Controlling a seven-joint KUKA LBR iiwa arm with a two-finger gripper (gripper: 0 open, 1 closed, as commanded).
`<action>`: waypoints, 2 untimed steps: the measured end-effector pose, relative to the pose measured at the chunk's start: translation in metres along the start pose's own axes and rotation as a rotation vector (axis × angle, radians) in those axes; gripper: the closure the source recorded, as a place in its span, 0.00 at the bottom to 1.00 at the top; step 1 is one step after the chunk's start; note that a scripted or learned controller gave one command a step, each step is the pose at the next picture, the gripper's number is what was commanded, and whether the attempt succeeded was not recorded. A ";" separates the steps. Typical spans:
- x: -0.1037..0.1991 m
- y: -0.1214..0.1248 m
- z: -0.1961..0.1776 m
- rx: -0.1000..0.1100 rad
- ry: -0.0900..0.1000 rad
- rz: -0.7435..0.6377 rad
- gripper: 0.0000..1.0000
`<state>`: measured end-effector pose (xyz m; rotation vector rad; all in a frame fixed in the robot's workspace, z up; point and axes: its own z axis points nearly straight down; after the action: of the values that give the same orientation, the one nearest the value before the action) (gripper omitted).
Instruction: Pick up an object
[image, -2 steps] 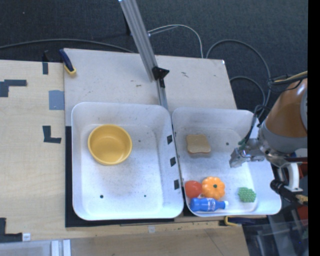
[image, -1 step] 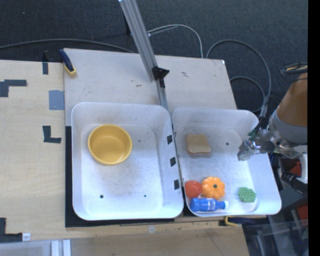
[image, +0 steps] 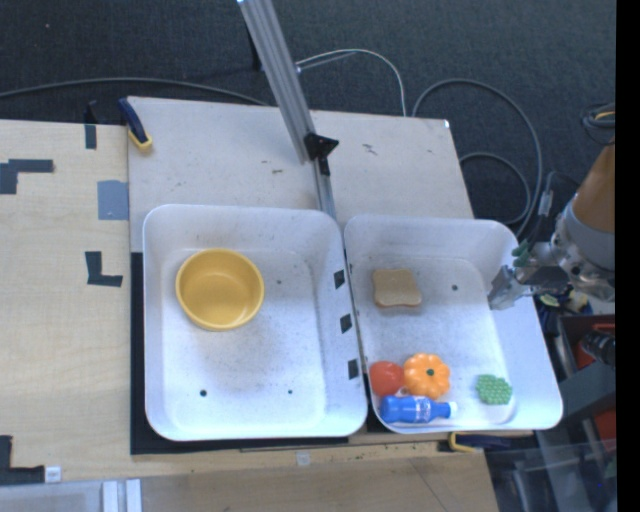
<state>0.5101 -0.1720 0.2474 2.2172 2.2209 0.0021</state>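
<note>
The right bin (image: 470, 238) holds a tan slice of toast (image: 397, 288) near its back left. Along its front edge lie a red tomato-like ball (image: 386, 378), an orange pumpkin (image: 427, 375), a blue bottle with a white cap (image: 415, 409) and a small green knobbly piece (image: 493, 389). My gripper (image: 508, 284) hangs at the right bin's right rim, apart from all of these, with nothing seen between its fingers. The left bin (image: 160, 300) holds a yellow bowl (image: 220, 288).
A grey metal pole (image: 285, 75) slants over the board behind the bins. A blue and yellow clamp (image: 134, 124) sits at the board's back left corner. Cables loop on the dark floor behind the right bin.
</note>
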 end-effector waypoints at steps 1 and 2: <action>0.043 -0.004 0.004 0.005 0.002 -0.003 1.00; 0.099 -0.014 0.013 0.007 0.004 -0.005 1.00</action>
<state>0.4962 -0.0730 0.2344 2.2171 2.2317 -0.0019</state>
